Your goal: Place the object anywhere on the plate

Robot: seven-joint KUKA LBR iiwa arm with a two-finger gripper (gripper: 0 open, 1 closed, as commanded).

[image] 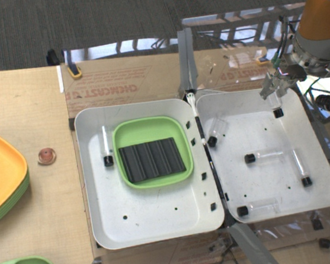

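Two white bins are sitting side by side on the bench. A green plate (148,126) carrying a dark ridged mat (150,160) is resting in the left bin (152,222), toward twelve o'clock of its floor, likely as the drop target. Clear tubes with black caps are lying scattered in the right bin (281,204): one tube (263,156) near the centre, others toward five, seven and nine o'clock. Another tube (106,147) is lying just beside the plate at its nine o'clock. The gripper (274,88) is hovering over the right bin's one o'clock corner; whether it is open or closed, I cannot tell, and no tube is visible in it.
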